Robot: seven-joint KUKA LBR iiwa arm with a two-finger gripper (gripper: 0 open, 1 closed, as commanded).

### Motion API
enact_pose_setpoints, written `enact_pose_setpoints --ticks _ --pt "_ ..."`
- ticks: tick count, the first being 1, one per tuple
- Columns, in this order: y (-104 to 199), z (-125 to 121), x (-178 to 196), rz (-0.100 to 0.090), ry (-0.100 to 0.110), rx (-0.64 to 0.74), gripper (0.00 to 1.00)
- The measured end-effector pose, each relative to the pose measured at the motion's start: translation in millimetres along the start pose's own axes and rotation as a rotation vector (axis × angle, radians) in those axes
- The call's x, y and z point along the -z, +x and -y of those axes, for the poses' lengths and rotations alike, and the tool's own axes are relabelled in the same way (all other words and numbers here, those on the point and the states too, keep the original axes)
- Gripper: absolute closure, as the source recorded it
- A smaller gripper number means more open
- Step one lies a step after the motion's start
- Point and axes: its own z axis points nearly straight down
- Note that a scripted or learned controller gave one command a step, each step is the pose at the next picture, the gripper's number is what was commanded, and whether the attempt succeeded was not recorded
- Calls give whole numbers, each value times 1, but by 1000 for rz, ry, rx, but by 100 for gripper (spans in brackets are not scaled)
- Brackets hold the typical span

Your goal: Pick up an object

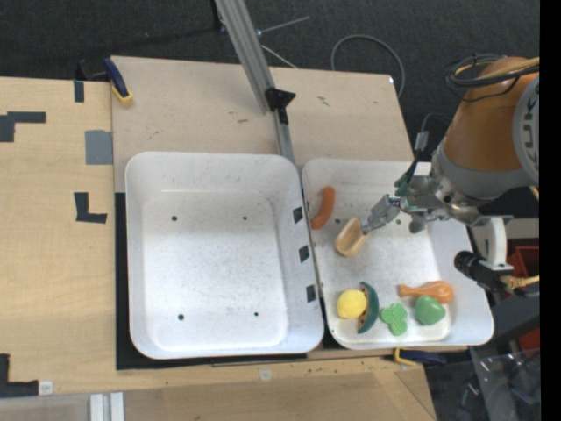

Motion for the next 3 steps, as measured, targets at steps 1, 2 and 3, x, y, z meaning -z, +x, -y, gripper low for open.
enact_pose_setpoints --ticks 1,2,3 --pt "0 0 0 0 0 -1 0" --pt "3 -8 -59 1 5 -1 0" --pt "13 -8 -118 0 6 -1 0"
